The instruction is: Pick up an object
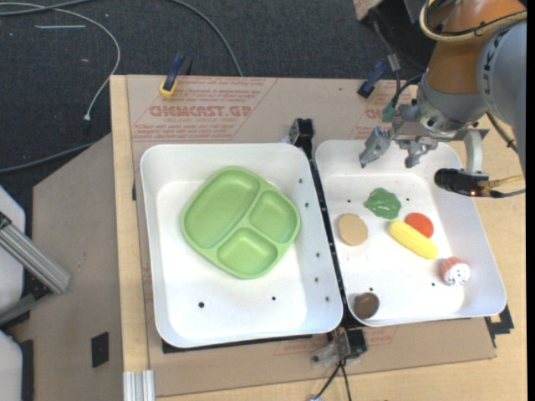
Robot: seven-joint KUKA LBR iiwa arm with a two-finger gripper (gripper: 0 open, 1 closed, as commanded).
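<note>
Pincer [394, 152] spread open, holding nothing, hovering over right bin [476, 295], above green leaf toy [382, 203].

Bright, even light falls from above, and both white bins [167, 307] come close to washing out, with only soft, short shadows hugging the green plate [241, 220] and the small items on the right. The orange band [468, 32] on the arm carries a mild sheen. Focus is fairly sharp across the bench, slightly grainy on the dark carpet [67, 65] at the far left.
</note>
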